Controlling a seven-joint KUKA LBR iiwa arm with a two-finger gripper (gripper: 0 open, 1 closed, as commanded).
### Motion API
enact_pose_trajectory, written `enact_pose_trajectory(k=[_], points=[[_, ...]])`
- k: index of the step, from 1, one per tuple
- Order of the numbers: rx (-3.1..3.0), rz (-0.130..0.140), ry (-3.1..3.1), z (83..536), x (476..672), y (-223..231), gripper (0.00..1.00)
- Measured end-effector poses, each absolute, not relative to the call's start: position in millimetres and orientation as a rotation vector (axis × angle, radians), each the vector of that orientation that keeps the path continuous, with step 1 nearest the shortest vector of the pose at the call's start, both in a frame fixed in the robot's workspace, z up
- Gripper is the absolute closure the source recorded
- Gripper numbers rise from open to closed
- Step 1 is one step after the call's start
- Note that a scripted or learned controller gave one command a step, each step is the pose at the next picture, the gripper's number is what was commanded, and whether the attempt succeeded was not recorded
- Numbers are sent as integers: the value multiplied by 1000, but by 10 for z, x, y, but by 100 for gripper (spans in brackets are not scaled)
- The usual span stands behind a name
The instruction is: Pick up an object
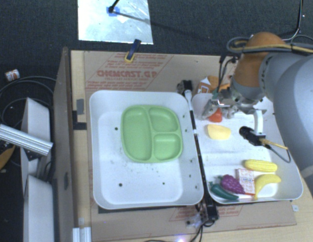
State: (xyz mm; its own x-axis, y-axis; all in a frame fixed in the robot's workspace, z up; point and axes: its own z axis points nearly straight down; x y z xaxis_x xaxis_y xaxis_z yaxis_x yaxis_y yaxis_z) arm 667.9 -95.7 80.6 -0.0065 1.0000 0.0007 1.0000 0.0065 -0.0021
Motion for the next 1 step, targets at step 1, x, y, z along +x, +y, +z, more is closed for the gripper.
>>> enact_pose_trajectory(k=[1], points=[[-2217,-7,-2232,962,6702,-967,100]])
